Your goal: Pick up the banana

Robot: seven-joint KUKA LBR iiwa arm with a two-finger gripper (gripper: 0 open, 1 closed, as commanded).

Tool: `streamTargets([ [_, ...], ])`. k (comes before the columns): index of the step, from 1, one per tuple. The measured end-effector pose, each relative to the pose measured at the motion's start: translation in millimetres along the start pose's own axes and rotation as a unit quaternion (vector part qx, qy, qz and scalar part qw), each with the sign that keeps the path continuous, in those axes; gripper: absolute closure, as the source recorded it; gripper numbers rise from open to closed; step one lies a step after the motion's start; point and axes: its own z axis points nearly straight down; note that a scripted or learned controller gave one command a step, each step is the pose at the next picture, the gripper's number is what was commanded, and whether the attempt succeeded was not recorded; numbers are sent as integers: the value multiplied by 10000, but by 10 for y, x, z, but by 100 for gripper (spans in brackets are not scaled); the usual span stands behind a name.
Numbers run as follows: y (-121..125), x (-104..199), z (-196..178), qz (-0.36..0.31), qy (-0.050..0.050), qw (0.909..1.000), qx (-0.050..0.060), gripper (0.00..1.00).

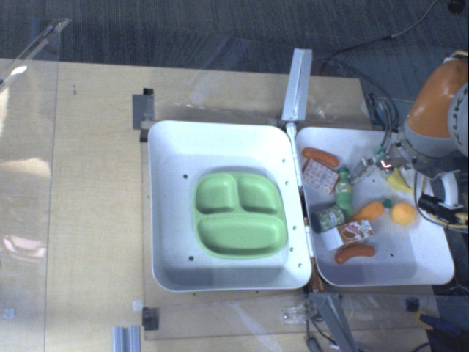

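Down over the right-hand shallow white plastic bin [432,270], metal two-finger gripper [382,163]; grip impossible to read. Curved yellow banana [399,180] just beside the fingertips, part-hidden under the wrist. Smooth round orange [403,213] just below the banana.

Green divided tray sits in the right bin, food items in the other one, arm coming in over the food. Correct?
Not quite. In the camera view the green divided tray lies in the left bin; the food items are in the right bin, with the arm over them.
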Motion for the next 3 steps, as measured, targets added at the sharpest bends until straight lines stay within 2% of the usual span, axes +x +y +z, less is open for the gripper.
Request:
streamTargets([
  [1, 208, -44, -674, -156, -5, 9999, -7, 0],
  [2, 199, -34, 5, -964, 2, 9953, 0, 0],
  [3, -202, 40, -655, -1381, 0, 9904, -3, 0],
])
